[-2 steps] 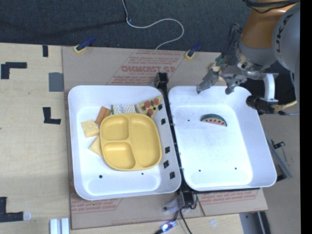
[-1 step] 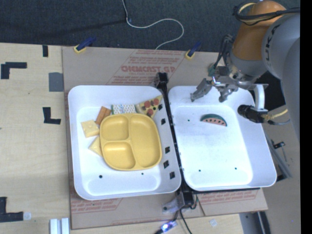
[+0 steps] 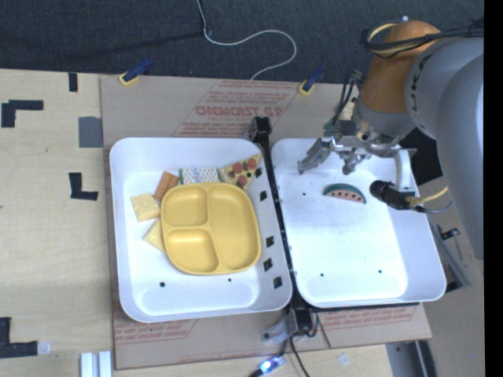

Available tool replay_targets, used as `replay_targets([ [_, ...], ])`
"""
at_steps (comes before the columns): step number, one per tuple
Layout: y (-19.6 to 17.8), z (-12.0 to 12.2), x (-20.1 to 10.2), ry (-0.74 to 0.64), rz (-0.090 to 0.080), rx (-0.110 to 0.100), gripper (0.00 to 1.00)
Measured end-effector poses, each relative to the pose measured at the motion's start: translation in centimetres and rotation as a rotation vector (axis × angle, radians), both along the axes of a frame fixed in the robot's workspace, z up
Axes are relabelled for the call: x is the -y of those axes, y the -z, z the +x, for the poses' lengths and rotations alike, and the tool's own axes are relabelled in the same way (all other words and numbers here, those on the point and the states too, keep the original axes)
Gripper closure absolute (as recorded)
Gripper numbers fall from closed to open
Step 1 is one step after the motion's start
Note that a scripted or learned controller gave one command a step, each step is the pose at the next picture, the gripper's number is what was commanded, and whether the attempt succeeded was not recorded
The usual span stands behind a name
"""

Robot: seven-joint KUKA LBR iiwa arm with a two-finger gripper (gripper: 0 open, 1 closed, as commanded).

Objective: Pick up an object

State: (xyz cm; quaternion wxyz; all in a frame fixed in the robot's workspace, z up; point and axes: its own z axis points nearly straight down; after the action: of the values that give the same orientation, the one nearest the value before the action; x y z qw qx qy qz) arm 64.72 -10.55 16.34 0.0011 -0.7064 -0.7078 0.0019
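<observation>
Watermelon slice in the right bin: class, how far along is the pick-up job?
Done: the gripper is over the right bin, fingers spread. In hand: nothing lies between them. Left: the watermelon slice lies on the bin floor, so reaching, closing on it and lifting all remain.

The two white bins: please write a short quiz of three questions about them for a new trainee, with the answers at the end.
1. True or false: the watermelon slice lies in the left bin.
2. Which item is the largest in the left bin?
A. a blue cup
B. the yellow divided plate
C. a green sponge
3. Fill in: the gripper is over the far part of the ____ bin.

Key
1. False; it lies in the right bin.
2. B
3. right
</observation>
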Motion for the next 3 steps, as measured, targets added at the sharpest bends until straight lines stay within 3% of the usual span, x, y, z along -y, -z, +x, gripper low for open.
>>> replay_targets([
  [2, 8.1, 0.7, 0.3, 0.0, 0.0, 0.001, 0.0],
  [3, 6.9, 0.8, 0.2, -0.001, 0.0, 0.002, 1.0],
])
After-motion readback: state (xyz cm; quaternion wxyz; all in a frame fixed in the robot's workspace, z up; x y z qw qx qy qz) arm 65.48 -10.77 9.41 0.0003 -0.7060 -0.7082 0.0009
